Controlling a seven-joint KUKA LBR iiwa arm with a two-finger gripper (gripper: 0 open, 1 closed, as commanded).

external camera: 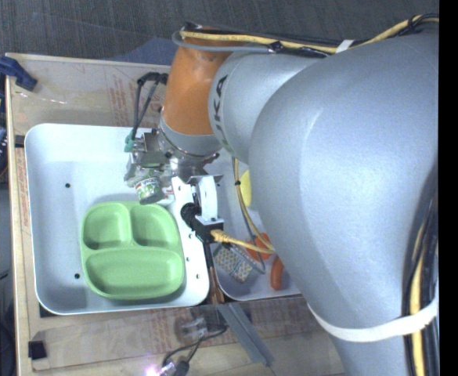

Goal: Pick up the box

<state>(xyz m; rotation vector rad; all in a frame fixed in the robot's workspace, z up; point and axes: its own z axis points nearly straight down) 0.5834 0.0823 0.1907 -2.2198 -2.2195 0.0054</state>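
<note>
Plywood bench (95, 100) carries two shallow white bins side by side, and we look down on them at a slant. In the left bin (48, 155) lies a green divided plate (132, 249) with three compartments, pushed toward the near corner. Our gripper (149, 175) hangs over that bin just above the plate's far edge, likely placed there to work in the open floor beside the plate. Whether the claw is spread or closed we cannot tell; cables and its own housing crowd it. A small greenish object seems to sit under it, too blurred to name. The box we cannot pick out with confidence. The right bin (236, 288) is mostly covered by the grey arm (338, 186); only an orange piece (275, 272), something yellow (246, 190) and a mesh-patterned item (235, 263) peek out.
</note>
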